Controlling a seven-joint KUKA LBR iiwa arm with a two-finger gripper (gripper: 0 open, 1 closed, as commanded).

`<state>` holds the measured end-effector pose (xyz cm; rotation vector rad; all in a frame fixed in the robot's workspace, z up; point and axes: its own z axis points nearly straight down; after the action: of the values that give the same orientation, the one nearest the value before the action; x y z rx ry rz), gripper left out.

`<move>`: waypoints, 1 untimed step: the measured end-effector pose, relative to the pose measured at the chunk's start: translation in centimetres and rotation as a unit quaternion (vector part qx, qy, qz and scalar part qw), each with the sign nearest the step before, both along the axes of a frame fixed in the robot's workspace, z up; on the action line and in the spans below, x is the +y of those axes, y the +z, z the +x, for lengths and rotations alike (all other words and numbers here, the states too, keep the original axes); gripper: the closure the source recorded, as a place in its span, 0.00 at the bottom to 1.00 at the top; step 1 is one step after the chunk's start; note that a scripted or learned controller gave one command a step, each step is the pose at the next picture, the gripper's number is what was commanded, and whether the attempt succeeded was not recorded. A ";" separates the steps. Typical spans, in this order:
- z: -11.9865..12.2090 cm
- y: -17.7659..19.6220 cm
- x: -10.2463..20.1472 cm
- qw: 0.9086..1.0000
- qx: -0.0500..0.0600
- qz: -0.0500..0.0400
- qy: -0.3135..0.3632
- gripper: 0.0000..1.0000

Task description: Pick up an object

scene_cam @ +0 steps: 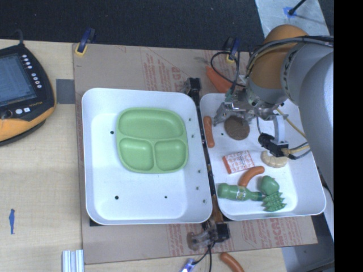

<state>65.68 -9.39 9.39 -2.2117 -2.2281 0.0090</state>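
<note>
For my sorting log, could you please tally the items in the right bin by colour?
Orange sausages: 2
Green items: 2, a bottle and a leafy toy
Brown disc: 1
Red-and-white packet: 1
Tan slice: 1
Total: 7

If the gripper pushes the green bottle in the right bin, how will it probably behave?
The green bottle lies on its side, so it would likely roll if pushed across its length. It looks like smooth plastic, probably light and a little slippery. Its cap end is close to the green toy, so a push that way may move both.
</note>
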 end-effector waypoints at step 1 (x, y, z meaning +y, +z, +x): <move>0.0 0.0 -0.1 1.000 0.000 0.000 0.000 0.00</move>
<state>65.69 -9.47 9.38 -2.2124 -2.2272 0.0076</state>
